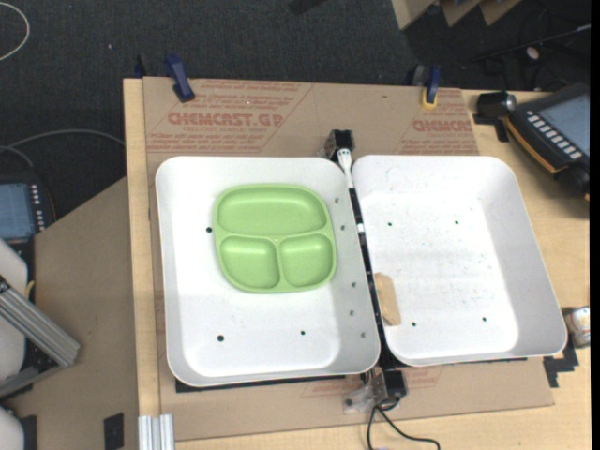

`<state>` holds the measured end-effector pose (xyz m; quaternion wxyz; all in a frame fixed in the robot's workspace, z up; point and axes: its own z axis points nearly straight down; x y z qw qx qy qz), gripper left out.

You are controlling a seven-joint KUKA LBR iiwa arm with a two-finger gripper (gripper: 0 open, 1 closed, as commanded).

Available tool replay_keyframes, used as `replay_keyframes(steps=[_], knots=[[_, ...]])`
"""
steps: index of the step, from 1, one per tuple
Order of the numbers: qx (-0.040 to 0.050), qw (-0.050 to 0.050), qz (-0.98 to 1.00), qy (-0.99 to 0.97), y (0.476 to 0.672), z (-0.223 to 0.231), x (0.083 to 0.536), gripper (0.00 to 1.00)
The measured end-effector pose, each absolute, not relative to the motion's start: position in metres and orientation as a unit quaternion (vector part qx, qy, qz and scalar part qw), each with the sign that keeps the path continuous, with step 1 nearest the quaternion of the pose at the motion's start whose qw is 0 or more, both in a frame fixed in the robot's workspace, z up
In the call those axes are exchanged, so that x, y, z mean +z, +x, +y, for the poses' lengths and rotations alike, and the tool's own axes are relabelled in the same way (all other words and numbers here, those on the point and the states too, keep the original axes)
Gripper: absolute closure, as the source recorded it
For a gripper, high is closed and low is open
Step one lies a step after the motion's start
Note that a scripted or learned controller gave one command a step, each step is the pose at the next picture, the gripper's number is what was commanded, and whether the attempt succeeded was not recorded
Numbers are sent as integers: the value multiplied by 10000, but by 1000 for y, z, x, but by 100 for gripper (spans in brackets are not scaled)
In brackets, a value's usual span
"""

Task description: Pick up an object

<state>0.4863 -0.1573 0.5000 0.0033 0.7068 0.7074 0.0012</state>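
Observation:
A light green divided plate [275, 237] with three compartments lies flat in the left white bin [253, 345], toward its upper middle. Beside it, the right white bin [450, 261] shows bare floor with small dark specks.
Both bins rest on a brown cardboard sheet [244, 115] held by a blue clamp [178, 78] and a yellow-blue clamp [430, 87]. A strip of tan tape [387, 300] sits on the seam between the bins. A tablet-like device [553, 134] lies at the far right.

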Motion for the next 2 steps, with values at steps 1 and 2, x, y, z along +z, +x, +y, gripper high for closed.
replay_keyframes(steps=[1, 2], knots=[[-27, -49, 7081, 7061, 479, -126, 402, 100], [-17, -40, 7098, 7044, 479, -49, 345, 100]])
